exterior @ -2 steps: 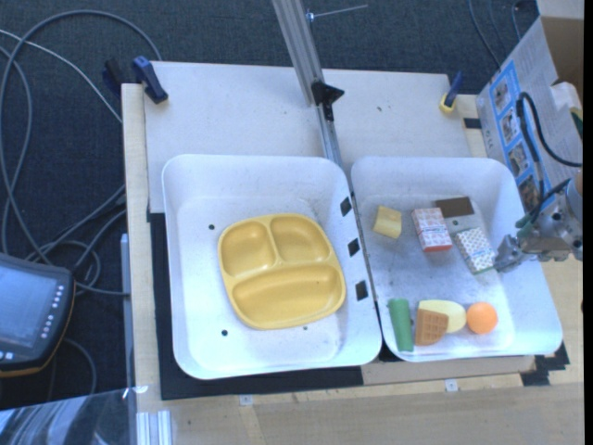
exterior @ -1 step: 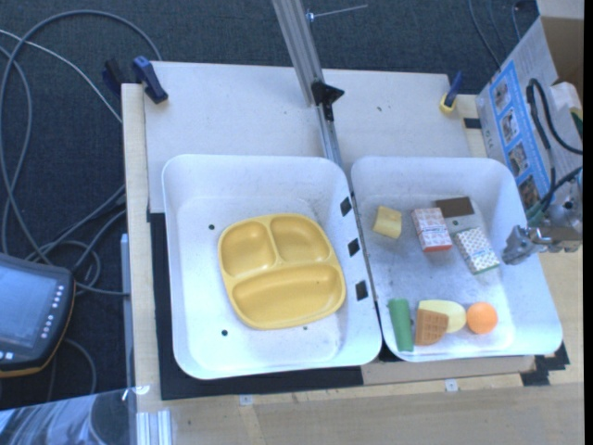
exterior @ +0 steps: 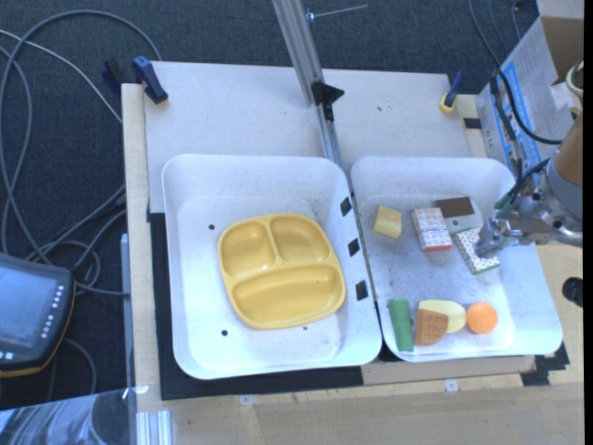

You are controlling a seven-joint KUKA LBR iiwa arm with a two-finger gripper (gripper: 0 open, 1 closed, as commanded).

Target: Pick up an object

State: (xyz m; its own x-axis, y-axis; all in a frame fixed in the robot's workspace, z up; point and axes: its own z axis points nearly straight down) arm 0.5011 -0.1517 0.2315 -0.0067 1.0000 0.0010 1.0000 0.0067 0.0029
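White bench point(exterior: 232, 109) bears two bins point(exterior: 185, 248); dark carpet point(exterior: 74, 7) around.

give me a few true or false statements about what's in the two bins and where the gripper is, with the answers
1. The yellow three-compartment plastic tray lies in the left white bin. True.
2. The round orange ball sits at the far edge of the right white bin. False: it lies near the front edge, beside the yellow and tan toy food piece.
3. The green cylinder lies in the right bin's front left corner. True.
4. The gripper hangs over the yellow tray. False: it is over the right bin, by the patterned white block.
5. The small yellow cube rests in the tray. False: it lies in the right bin.
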